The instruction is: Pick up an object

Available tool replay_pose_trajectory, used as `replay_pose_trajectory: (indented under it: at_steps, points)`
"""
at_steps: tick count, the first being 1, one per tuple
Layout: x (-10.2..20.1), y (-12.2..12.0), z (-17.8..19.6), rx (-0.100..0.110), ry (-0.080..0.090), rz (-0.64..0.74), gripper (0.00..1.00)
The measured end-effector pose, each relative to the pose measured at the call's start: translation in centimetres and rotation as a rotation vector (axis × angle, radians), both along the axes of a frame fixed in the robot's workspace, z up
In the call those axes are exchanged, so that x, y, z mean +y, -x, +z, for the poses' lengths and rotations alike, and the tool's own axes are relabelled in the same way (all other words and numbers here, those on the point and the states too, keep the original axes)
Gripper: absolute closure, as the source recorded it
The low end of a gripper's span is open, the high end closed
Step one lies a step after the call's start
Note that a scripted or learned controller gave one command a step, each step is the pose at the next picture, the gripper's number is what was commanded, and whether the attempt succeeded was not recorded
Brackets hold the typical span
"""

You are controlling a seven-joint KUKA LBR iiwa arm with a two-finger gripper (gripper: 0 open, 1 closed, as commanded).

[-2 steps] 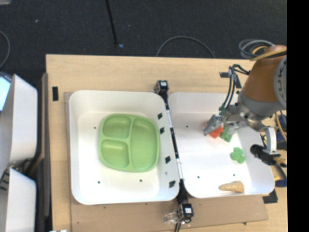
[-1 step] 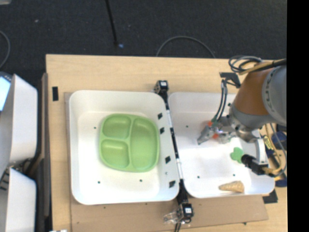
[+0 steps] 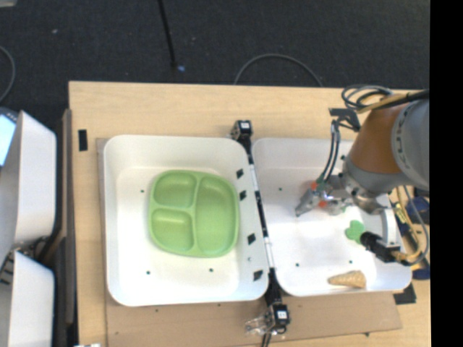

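Note:
My gripper (image 3: 317, 199) hangs low over the middle of the right bin (image 3: 289, 165), reaching in from the right under the grey and orange arm (image 3: 383, 147). A small green object (image 3: 354, 230) lies just to the gripper's right and slightly nearer the front, partly under the wrist. A tan cone-shaped object (image 3: 348, 280) rests near the bin's front edge, apart from the gripper. I see nothing held by the gripper.
A light green divided plate (image 3: 194, 212) lies in the middle of the left bin (image 3: 123, 165). A ridge with black clips (image 3: 257, 215) separates the two bins. Cables and black fittings (image 3: 391, 248) crowd the right bin's right edge.

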State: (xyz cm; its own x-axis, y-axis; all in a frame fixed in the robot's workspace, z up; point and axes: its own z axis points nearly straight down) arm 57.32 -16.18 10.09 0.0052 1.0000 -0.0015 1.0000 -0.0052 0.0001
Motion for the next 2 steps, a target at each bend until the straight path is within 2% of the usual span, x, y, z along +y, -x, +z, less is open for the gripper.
replay_pose_trajectory:
  at_steps: [1, 2]
  points:
    - [-0.1, -0.1, 1.2, -0.004, 0.0, -0.004, 1.0]
    - [-0.5, -0.2, 5.5, -0.005, 0.0, -0.002, 1.0]
